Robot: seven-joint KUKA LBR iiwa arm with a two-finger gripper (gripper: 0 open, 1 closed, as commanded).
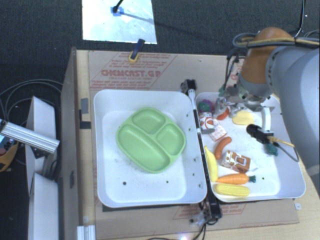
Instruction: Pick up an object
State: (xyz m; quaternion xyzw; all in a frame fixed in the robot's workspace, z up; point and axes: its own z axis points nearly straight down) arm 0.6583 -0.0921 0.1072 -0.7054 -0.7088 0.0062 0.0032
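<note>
While the gripper sits low at the far end of the right bin, just beside a red-orange toy and a pale yellow piece, nothing looks lifted, and I cannot tell how its jaws stand.

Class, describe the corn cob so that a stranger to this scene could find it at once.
Start at the right-hand white bin, the one crowded with toy food. Go to its near edge: the corn cob lies there lengthwise, just below the carrot. It is yellow and knobbly; the carrot is smooth orange.

Dark carpeted floor surrounds a cardboard-topped bench, with a pale reflective sheet lying beyond it.
</note>
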